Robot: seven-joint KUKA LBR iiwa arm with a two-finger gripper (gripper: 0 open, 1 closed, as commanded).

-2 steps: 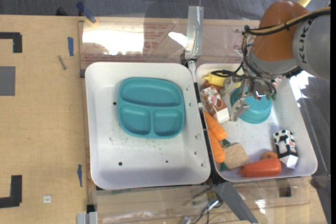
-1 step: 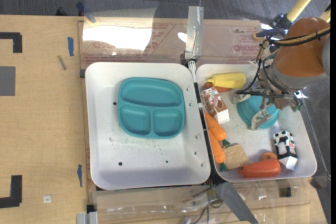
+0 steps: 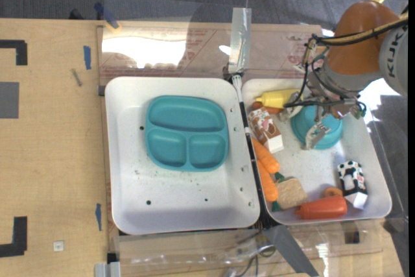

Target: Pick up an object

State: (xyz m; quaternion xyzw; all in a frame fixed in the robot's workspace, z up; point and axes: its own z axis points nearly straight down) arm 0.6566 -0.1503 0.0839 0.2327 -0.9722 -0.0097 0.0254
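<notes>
My gripper (image 3: 317, 133) hangs over a teal bowl (image 3: 322, 128) near the back of the right bin (image 3: 376, 168), its fingers reaching down onto the bowl. Nearby lie a yellow toy (image 3: 275, 99), a small brown and white carton (image 3: 266, 128), two orange carrots (image 3: 266, 168), a tan bread slice (image 3: 292, 192), a red sausage (image 3: 323, 207) and a black and white cow figure (image 3: 351, 178). The arm's orange band (image 3: 360, 36) sits above the wrist.
The left bin (image 3: 130, 204) holds a teal divided plate (image 3: 187, 132). A clear divider wall (image 3: 240, 42) stands behind the seam between the bins. The bench (image 3: 45, 159) stretches out to the left.
</notes>
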